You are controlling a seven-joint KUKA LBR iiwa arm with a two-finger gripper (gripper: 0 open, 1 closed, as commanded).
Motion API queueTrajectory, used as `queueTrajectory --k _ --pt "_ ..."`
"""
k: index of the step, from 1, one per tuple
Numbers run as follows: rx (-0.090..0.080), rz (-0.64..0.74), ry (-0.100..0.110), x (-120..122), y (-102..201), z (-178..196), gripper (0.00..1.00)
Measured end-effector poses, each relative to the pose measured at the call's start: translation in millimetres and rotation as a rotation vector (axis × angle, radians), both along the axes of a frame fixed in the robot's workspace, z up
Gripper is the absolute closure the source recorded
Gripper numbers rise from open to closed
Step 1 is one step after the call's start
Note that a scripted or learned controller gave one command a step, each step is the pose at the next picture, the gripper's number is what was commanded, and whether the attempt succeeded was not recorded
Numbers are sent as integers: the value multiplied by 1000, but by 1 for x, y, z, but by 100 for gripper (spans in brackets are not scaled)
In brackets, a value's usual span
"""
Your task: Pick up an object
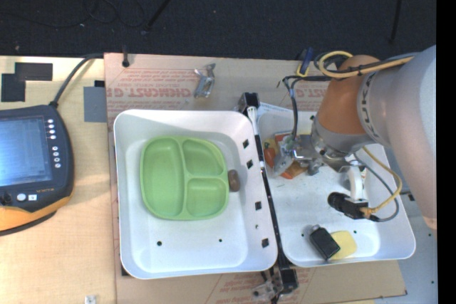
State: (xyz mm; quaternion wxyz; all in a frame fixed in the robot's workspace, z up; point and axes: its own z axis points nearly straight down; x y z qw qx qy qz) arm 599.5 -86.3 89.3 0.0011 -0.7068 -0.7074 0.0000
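End effector (296,153) low in right bin (399,238), grip state unclear; cardboard (157,85) print reads mirrored, roughly "CHEMCAST".

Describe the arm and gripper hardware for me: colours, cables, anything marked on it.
The arm is smooth grey with a rounded orange band above the wrist. Yellow and black cables loop over the band's top and trail down past the wrist to a black connector. The gripper is a small metallic assembly. No markings are legible.
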Motion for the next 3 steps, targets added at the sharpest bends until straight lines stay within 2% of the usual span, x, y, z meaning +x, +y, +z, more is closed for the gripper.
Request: queueTrajectory --k 1,2,3 --pt "-1 1 -1 43 4 -1 0" --pt "-2 -2 -4 14 3 0 0" --pt "0 1 0 30 3 -1 0"
